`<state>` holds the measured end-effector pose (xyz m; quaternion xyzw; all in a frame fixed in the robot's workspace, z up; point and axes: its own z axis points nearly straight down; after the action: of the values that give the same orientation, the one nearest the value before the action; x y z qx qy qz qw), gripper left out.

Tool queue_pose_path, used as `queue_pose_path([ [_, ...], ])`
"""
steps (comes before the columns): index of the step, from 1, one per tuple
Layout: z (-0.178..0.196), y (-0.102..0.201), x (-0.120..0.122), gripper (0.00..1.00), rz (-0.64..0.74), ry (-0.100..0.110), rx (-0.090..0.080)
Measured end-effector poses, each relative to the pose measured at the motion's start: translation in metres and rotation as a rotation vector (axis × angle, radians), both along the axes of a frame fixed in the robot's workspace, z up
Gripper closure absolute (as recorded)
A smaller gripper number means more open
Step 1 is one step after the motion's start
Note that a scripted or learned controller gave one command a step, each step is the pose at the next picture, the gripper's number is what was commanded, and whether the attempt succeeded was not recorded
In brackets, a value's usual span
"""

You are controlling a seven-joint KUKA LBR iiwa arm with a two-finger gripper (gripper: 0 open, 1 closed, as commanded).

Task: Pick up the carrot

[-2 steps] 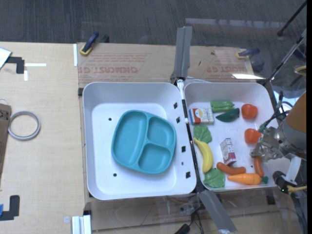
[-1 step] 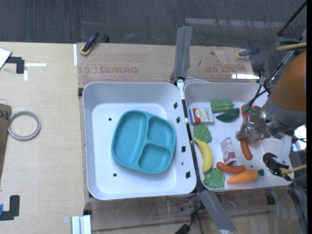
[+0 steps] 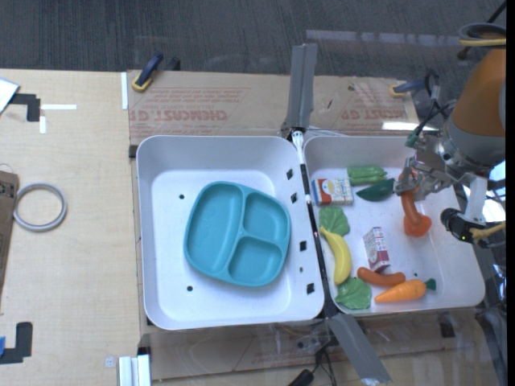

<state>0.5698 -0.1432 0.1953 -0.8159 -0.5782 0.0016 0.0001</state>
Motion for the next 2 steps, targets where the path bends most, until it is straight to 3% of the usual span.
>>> queue_pose_path([
  [1,-0.104,-0.001,-0.003,1.0,-0.16,0.0,0.0],
  [2,-0.004,0.052,0.049,1.0,0.081,-0.001,0.0],
])
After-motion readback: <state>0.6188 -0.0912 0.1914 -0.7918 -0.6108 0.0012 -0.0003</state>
